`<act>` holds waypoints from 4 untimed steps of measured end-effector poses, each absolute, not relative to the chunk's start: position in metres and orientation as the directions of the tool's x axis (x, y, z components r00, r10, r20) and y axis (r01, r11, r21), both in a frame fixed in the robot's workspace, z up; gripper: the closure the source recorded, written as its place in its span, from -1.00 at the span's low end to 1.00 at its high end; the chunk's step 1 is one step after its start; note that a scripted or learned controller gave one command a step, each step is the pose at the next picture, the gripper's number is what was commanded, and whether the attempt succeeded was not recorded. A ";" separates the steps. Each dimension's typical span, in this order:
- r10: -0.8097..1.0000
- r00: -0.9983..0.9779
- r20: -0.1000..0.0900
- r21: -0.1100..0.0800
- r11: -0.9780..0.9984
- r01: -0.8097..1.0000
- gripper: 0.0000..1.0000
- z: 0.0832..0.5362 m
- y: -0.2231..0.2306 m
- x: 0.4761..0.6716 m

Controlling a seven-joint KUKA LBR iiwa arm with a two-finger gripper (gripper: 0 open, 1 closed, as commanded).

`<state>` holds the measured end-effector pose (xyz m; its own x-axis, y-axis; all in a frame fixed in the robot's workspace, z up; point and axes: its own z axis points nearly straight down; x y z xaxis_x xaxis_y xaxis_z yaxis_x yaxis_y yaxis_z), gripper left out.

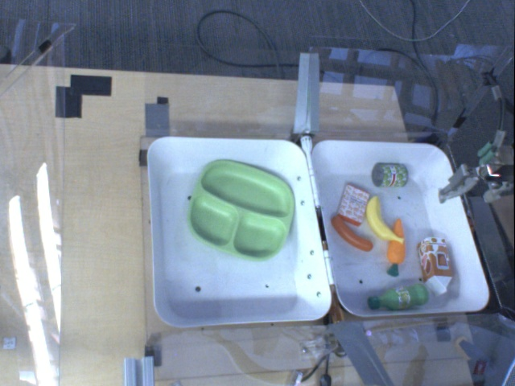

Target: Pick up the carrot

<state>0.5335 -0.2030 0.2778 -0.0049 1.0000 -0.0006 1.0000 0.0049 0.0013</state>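
The carrot (396, 249) is small and orange with a green stub at its near end. It lies in the right bin (463, 240), right of centre, touching the lower end of a yellow banana (378, 219). My gripper (468, 181) hangs over the right rim of that bin, far right in the camera view. It is well up and to the right of the carrot, and nothing shows in it.
Around the carrot lie a red sausage (352, 233), a red-and-white carton (354, 203), a green can (389, 175), a snack bag (435, 260) and a green bottle (399, 297). The left bin (173, 288) holds a green divided plate (241, 208).
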 end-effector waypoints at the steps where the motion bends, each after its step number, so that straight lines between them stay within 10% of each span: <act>1: 0.989 0.150 0.000 0.000 -0.150 0.989 -1.00 0.140 -0.189 0.527; 4: 0.964 0.264 -0.009 0.043 -0.264 0.964 -1.00 0.106 -0.165 0.526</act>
<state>0.5263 -0.1647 0.1063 0.2644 0.9644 -0.0087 0.9636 -0.2638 0.0427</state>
